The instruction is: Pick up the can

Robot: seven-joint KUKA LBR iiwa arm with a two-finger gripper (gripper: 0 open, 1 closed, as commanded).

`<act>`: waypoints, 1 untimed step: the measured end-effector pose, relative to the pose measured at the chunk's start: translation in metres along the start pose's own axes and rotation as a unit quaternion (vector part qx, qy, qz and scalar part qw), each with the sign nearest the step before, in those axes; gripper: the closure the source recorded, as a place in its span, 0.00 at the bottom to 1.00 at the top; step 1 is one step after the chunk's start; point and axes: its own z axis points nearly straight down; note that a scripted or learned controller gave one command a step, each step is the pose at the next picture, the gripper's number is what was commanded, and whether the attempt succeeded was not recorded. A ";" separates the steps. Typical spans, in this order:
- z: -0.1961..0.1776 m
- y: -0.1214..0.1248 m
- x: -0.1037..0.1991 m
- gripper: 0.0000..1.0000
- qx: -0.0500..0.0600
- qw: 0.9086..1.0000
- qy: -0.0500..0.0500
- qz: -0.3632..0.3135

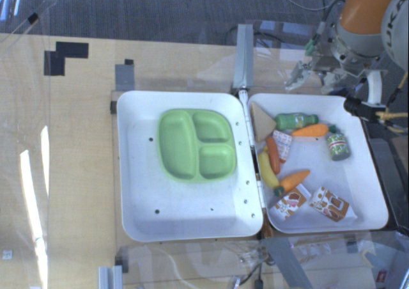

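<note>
The can (337, 146) is small, with a green label and a silvery top, and lies at the right side of the right bin (377, 208). My gripper (316, 77) hangs above the bin's far edge, up and to the left of the can and well apart from it. Its fingers are spread open with nothing between them.
The right bin also holds a green bottle (296, 120), three carrots (310, 131) (294, 180) (273, 153), a yellow piece (268, 169) and two small cartons (291, 201) (329, 203). A green divided plate (195, 145) lies in the left bin (137, 217). Cables run behind the arm.
</note>
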 end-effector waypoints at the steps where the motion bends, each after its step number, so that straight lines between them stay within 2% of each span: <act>1: 0.139 -0.039 -0.070 0.00 0.001 1.000 0.000 -0.001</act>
